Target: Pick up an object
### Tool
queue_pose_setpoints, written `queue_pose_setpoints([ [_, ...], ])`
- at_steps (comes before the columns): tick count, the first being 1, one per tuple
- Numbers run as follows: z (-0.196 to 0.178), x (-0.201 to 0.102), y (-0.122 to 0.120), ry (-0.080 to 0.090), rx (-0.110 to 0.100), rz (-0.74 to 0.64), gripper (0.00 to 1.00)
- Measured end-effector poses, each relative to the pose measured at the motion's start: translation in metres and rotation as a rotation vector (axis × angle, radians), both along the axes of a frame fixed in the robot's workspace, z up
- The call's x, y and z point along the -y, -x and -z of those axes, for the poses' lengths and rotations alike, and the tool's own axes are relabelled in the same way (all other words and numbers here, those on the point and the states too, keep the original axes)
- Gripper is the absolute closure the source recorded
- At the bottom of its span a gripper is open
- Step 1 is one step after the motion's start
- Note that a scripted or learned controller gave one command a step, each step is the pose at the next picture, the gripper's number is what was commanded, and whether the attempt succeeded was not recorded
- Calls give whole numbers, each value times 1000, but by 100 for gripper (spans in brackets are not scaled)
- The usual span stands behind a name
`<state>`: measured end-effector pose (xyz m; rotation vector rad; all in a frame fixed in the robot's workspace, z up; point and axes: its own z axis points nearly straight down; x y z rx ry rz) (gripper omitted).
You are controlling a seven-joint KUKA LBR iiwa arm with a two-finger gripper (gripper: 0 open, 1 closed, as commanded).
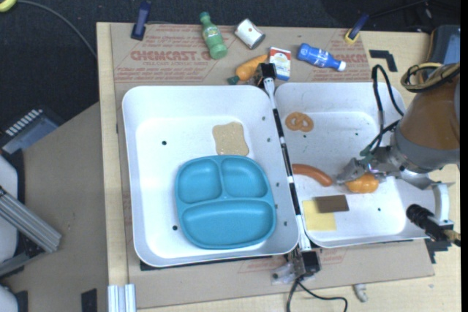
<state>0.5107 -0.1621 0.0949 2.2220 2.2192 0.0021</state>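
A top-down, slanted view of a table covered with cardboard, carrying two shallow white bins side by side.

Along the far edge of the table, from left to right, lie a dark blue clip, a green bottle on its side, a small white can, an orange toy carrot, a small white and red carton, and a blue and white bottle lying flat.

The left bin holds a tan slice of toast near its far middle. Just in front of it sits a blue divided plate with three compartments.

The right bin holds a brown pretzel near its far left corner. A reddish-orange sausage lies by the left wall. Nearer the front, a dark brown rectangular piece overlaps a pale yellow cheese slice.

The grey arm with its orange band reaches in from the right. Its gripper is down inside the right bin, directly at a small orange object that lies on the bin floor just right of the sausage. Whether the fingers are spread or closed on that orange object cannot be told.
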Motion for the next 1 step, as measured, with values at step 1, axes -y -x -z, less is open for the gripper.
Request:
queue_pose_setpoints([
  [1, -90, -77, -27, -1, -1, -4, 100],
])
